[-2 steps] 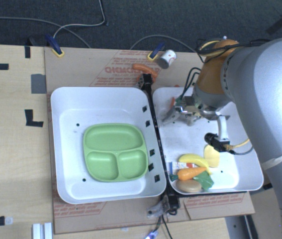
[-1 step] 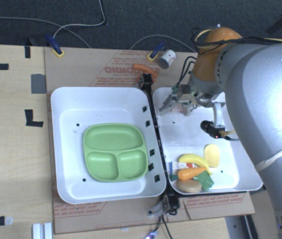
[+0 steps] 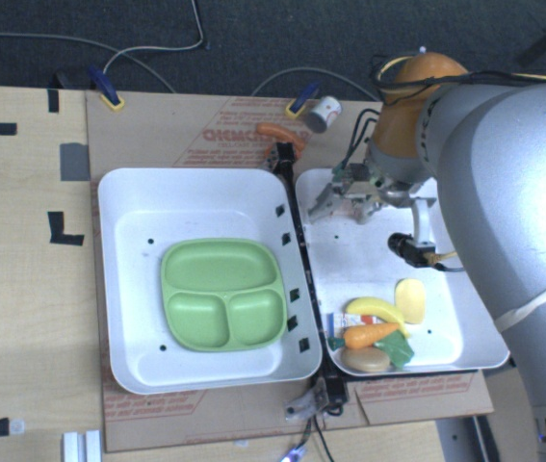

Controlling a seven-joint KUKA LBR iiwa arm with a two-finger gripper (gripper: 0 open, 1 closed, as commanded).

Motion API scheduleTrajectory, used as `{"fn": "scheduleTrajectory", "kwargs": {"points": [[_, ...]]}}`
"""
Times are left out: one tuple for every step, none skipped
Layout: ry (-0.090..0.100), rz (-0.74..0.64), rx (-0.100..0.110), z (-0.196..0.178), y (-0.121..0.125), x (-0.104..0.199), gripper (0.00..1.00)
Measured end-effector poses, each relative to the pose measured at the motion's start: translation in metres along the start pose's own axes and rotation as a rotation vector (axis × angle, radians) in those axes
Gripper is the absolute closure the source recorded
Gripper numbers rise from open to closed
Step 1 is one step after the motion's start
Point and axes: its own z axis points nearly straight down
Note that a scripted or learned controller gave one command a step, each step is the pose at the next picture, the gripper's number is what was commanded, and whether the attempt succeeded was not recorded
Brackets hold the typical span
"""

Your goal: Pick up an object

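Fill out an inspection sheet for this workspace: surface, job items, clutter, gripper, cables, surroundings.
Surface: two white bins side by side on a cardboard sheet; left bin, right bin.
Job items: banana, carrot, pale yellow piece, tan piece and green piece, clustered in the right bin's near corner.
Clutter: green divided tray in the left bin.
Gripper: gripper over the right bin's far left corner, away from the cluster; nothing seen between its fingers.
Cables: grey cable on the dark floor; black wiring at the wrist.
Surroundings: blue clamps at the cardboard's far edge; black tape marks on the bench.
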Motion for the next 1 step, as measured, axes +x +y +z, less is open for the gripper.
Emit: {"fn": "scheduleTrajectory", "kwargs": {"points": [[0.001, -0.001, 0.0, -0.0001, 0.0001, -0.001, 0.0]]}}
